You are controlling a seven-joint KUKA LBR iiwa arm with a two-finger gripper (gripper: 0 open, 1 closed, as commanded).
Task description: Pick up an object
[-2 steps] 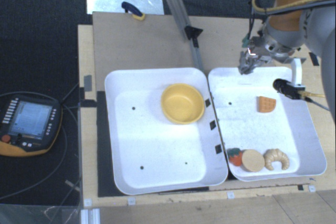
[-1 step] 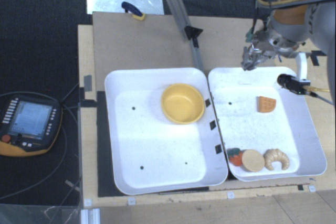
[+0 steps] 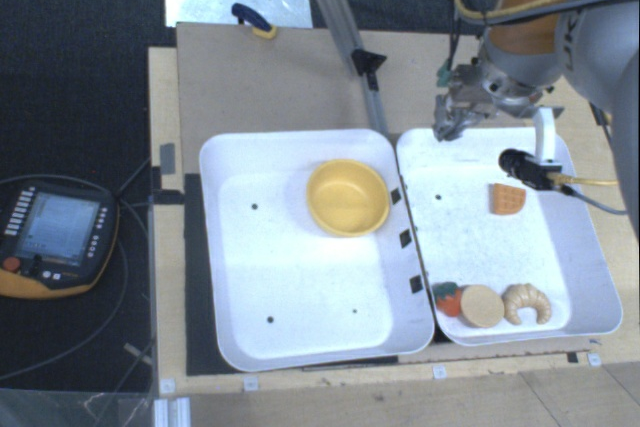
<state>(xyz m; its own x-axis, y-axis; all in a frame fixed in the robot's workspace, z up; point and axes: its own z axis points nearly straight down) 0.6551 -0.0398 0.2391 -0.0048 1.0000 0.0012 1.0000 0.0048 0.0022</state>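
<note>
Gripper (image 3: 450, 127) hangs at the right bin's (image 3: 580, 315) eleven o'clock corner — grip state can't be told. Waffle piece (image 3: 507, 199) lies near three o'clock — croissant (image 3: 527, 303) near five.

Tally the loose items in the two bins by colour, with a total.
Yellow: 1, bowl
Orange: 1, waffle piece
Tan: 2, round biscuit, croissant
Red and green: 1, small item, partly hidden
Total: 5
</note>
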